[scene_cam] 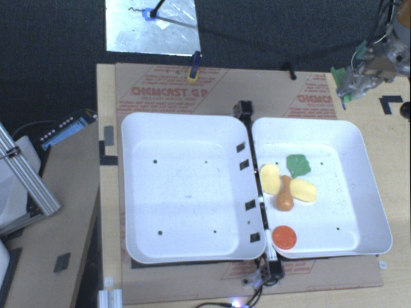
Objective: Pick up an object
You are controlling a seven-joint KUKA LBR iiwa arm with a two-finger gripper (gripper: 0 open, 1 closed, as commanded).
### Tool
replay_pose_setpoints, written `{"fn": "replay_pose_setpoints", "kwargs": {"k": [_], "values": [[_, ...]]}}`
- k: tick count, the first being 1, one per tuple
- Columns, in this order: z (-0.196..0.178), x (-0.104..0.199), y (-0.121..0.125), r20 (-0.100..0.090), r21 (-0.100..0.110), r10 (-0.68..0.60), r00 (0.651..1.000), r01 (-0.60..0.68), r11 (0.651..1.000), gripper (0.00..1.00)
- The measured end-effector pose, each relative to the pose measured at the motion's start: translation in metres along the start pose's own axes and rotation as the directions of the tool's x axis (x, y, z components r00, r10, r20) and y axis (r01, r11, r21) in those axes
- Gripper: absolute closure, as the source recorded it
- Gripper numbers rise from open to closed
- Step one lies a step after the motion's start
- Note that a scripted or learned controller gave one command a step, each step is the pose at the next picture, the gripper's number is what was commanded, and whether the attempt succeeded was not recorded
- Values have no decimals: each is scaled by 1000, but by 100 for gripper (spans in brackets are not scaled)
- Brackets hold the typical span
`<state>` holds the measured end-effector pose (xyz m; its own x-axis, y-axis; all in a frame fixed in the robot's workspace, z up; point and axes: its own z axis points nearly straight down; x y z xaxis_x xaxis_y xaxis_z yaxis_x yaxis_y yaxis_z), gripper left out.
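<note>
The right bin (359, 165) holds several small objects near its left side: a green piece (298, 165), a pale yellow piece (270, 178), a second yellow piece (304, 190), an orange-brown piece (285, 195) between them, and a red-orange disc (284, 237) near the front edge. My gripper (347, 88) hangs at the upper right, above the bench behind the right bin's far right corner, well away from the objects. Nothing shows between its green-tipped fingers.
The left bin (186, 185) sits beside the right one, joined by a black divider strip (252, 178). A shiny metal sheet (153, 18) lies on the dark floor behind. A yellow and blue clamp (193, 69) stands on the cardboard's far edge. A metal frame (26, 178) is at left.
</note>
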<state>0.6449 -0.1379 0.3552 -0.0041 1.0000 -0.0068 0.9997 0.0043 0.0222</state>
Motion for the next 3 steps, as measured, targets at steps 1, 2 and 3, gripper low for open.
{"fn": "replay_pose_setpoints", "kwargs": {"k": [1,2,3], "values": [[-175,-22,28,0,1,-2,1000,2,1000,100],[-164,-73,26,-4,19,6,1000,-6,1000,100],[-180,-69,27,-5,18,0,1000,0,1000,100]]}}
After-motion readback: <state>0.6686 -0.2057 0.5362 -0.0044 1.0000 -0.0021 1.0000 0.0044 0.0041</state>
